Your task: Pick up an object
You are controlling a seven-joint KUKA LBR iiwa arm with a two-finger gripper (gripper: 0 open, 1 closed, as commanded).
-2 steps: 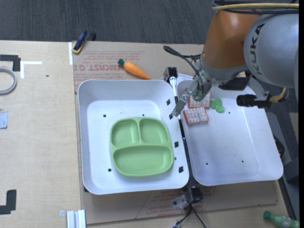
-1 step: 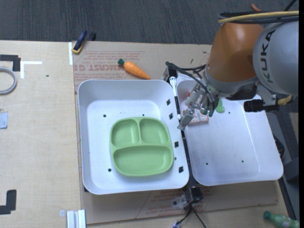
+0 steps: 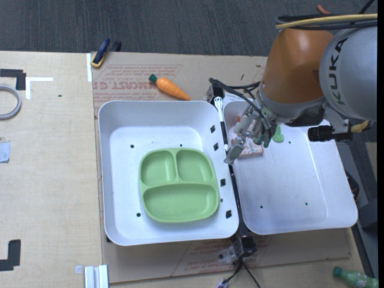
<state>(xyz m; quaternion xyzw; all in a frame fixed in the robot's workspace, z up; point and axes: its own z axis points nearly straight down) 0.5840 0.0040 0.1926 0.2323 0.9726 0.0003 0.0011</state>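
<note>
I have the grey arm with the orange band (image 3: pixel 300 59) reaching in from the right, and its two-finger gripper (image 3: pixel 235 153) sits low over the upper-left corner of the right shallow white bin (image 3: pixel 300 197). The gripper's state I cannot tell; its tip is blurred and overlaps the stuff under it.

The likely target is a small flat pinkish packet (image 3: pixel 252 150) lying on the bin floor near the wall that divides the two bins, right beside the gripper tip. I cannot tell whether they touch. A small green piece (image 3: pixel 277 135) shows just beside the wrist, too small to name.

The left shallow white bin (image 3: pixel 114 161) carries a light green three-compartment plastic plate (image 3: pixel 179 185), flat in the middle. An orange toy carrot with a green top (image 3: pixel 169 87) lies on the brown cardboard sheet (image 3: pixel 132 80) behind the bins, out of play.

My read: the arm comes in at a slant because the packet sits tight to the wall, so a slip is likely.
</note>
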